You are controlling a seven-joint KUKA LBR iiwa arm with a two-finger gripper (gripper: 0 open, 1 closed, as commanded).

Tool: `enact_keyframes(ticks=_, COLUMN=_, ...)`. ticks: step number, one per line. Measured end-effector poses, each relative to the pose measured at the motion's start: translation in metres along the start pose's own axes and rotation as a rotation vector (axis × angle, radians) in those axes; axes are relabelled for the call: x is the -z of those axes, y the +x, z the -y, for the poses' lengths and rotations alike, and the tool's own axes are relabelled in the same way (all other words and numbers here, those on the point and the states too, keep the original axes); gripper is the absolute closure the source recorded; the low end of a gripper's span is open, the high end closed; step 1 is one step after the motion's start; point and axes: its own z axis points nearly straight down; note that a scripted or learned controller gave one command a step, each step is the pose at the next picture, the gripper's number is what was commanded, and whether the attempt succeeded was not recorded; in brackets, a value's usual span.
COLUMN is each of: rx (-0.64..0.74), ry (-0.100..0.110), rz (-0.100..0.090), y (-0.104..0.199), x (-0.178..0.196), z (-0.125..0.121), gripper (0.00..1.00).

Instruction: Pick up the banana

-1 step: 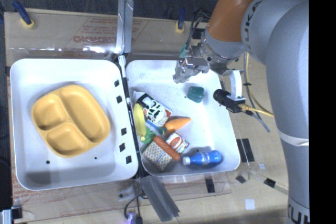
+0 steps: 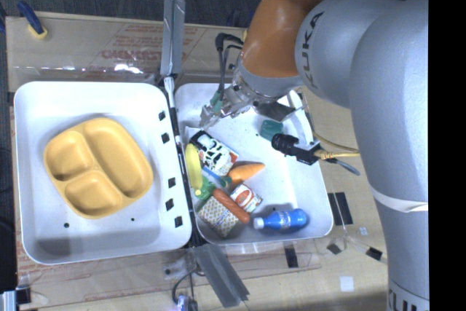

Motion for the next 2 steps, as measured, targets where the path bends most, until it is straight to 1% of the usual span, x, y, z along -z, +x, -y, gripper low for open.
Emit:
enact_keyframes(ticks=1, rx=0.18, ry=0.001, rz=0.0, y=0.084, x=0.0, z=-0.006, gripper=0.0)
enact_keyframes(ticks=2, rx=0.245, ry=0.001, rz=0.0, y=0.111, x=-0.001, z=0.011, gripper=0.0)
